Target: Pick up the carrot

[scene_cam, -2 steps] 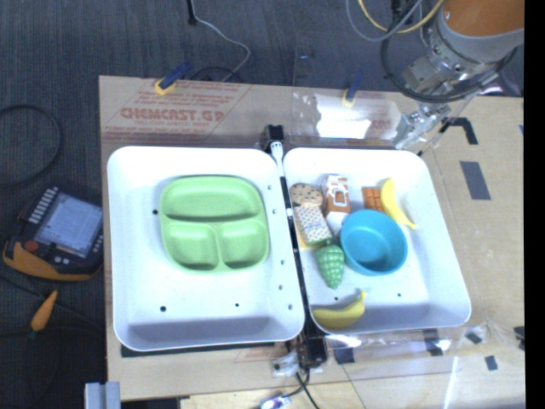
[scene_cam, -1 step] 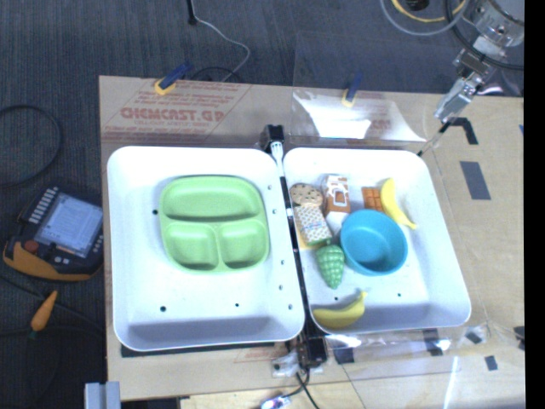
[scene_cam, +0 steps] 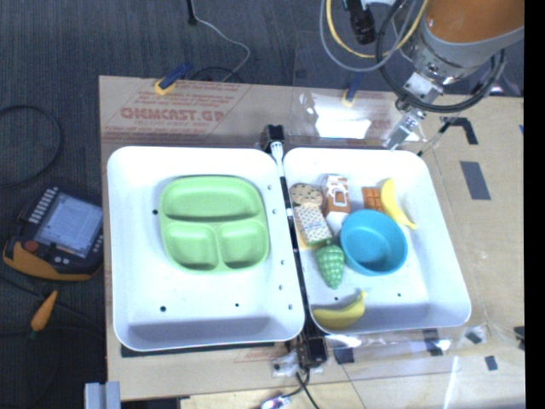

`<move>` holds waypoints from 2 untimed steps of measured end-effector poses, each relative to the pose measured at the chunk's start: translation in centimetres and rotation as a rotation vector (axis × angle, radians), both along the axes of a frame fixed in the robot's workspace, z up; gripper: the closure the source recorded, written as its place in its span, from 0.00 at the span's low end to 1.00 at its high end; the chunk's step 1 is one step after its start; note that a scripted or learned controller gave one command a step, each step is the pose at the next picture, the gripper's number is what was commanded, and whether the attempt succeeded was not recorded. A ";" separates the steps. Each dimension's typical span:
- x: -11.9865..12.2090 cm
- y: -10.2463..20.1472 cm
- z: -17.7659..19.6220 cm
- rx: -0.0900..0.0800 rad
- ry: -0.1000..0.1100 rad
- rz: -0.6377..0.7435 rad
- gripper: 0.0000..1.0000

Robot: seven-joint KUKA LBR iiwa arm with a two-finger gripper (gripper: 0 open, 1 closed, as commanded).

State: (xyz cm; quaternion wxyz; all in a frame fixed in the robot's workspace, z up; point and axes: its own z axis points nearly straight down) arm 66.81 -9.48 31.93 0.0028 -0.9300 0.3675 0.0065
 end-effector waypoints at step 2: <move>0.2 0.3 2.3 0.012 -0.008 -0.007 1.00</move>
